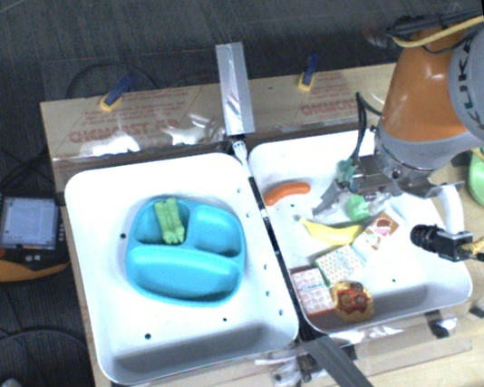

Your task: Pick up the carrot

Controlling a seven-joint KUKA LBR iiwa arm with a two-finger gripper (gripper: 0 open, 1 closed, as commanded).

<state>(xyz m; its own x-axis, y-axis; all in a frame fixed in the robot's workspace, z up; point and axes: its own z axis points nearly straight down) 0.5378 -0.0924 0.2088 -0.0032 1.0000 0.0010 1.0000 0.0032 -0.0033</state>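
The carrot is a small orange piece lying flat near the upper left corner of the right bin, close to the divider. My gripper hangs over the middle of that bin, to the right of the carrot and a little lower, apart from it. The grey fingers point left toward a green toy and a yellow banana just beneath them. Nothing shows between the fingers.
The left bin holds a blue divided plate with a green vegetable in its top compartment. Small boxes, a patterned box and a reddish round item crowd the right bin's lower half.
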